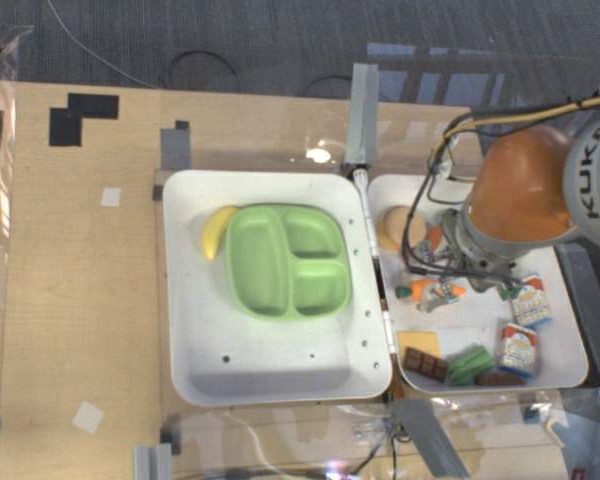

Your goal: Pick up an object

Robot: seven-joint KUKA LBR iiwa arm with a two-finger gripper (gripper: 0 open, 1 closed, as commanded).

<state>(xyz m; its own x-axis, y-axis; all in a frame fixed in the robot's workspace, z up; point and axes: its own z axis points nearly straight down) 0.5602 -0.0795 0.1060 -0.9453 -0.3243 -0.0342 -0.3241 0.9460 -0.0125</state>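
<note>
dark grey carpet is seen behind a pale wooden counter (80, 298), on which two shallow white bins are placed side by side. black marks (80, 116) are stuck on the counter at the far left.

in the left bin (195, 368) a green tray (285, 260) with three compartments is laid flat. a banana (216, 230) lies just beside the tray, at its upper left edge, perhaps touching it.

the right bin (570, 353) is reached by the arm (525, 183) from the right. the orange band is seen above the wrist, and cables (450, 133) are looped over it. the tool (458, 286) is lowered into the middle of this bin, over small orange and green pieces (418, 290). it cannot be told how the tool stands, because it is covered by the wrist.

a round tan object (395, 228) lies at the far left of this bin, partly hidden by a cable. two small cartons (518, 348) stand near the right wall, one behind the other. at the near edge a brown block (424, 365) rests on a yellow piece (418, 342), and a green object (468, 363) lies just beside them, with a dark brown thing (498, 377) next to it.
</note>
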